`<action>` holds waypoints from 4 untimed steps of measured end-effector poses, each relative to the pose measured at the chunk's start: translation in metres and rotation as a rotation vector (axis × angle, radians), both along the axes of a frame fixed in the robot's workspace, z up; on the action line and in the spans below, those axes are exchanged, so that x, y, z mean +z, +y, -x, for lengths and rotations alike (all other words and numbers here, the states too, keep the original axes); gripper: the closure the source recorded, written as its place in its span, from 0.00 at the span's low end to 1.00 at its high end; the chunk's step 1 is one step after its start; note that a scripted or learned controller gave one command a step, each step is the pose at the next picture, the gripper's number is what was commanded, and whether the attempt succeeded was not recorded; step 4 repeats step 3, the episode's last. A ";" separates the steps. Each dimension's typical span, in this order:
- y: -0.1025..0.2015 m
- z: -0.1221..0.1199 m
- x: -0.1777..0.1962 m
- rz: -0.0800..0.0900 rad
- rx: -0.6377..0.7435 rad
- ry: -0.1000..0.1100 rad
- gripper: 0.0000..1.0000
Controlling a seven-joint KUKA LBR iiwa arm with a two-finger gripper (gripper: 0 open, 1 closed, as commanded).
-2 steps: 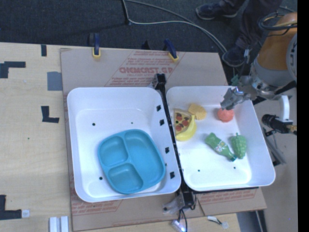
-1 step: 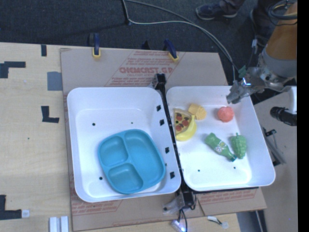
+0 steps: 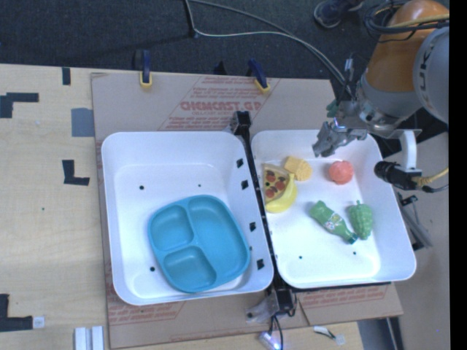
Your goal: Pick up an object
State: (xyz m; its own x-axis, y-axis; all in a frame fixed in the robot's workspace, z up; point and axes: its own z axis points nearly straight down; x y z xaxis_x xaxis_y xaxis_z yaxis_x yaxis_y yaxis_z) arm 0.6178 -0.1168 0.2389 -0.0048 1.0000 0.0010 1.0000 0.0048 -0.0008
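1 tomato (image 3: 340, 172) just beside fingers (image 3: 325, 144)

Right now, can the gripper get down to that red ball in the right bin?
Probably yes. The gripper hangs over the right bin's far edge, just beside the red ball. The ball sits apart from the yellow toy and the green pieces, leaving room around it.

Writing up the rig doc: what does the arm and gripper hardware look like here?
Grey arm with a rounded orange band above the wrist. Dark cables loop over the orange section. The gripper is small, dark grey metal, on a wrist with teal accents. Part of a dark letter marks the grey link.
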 end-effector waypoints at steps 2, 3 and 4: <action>0.110 0.003 0.002 0.000 0.000 -0.001 1.00; 0.173 -0.003 -0.005 0.000 0.001 0.000 1.00; 0.173 -0.003 -0.005 0.000 0.001 0.000 1.00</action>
